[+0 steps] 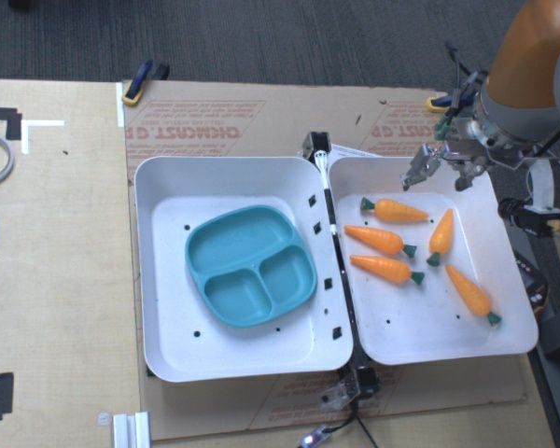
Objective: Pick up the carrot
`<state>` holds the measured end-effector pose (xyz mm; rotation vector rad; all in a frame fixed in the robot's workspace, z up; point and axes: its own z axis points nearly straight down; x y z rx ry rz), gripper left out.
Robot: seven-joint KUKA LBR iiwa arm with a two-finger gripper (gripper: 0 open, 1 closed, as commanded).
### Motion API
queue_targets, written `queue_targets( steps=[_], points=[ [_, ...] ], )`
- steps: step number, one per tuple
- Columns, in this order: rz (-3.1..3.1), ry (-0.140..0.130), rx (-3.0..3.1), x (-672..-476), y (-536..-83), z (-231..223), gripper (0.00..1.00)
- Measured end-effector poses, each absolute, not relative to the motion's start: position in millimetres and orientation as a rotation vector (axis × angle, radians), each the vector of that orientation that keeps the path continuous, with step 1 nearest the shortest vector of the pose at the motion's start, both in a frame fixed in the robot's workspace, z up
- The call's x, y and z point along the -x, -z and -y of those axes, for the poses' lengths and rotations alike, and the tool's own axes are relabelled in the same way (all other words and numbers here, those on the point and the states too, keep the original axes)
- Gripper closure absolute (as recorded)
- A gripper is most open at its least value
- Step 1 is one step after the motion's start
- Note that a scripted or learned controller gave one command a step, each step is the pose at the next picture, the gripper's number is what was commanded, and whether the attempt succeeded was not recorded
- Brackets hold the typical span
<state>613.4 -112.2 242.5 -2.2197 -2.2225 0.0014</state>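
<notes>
Five carrots lie in the right bin [504, 339], right of centre; the left bin [154, 250] holds a teal plate [250, 264]. Leftmost, one carrot [385, 269] lies flat, above it the top carrot [399, 212]. They look light, stiff and smooth, likely slippery, so I'd grip mid-body across the width. My gripper [442, 170] hangs spread and empty at upper right, near the top carrot.

- Five carrots [386, 268] crowd the right bin's [429, 329] upper half, lying near one another.
- Its near half is bare floor.
- A teal plate [250, 265] takes the left bin's [159, 250] middle.
</notes>
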Motion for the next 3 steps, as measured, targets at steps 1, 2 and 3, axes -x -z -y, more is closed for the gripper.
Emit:
queue_targets(
  steps=[1,2,3],
  points=[
    [2.221,-0.001,2.222,-584.3,-143,197,0.0],
    [2.22,0.007,2.214,-595.4,-92,213,0.0],
    [2.221,0.002,2.22,-595.2,-102,216,1.0]
  ],
)
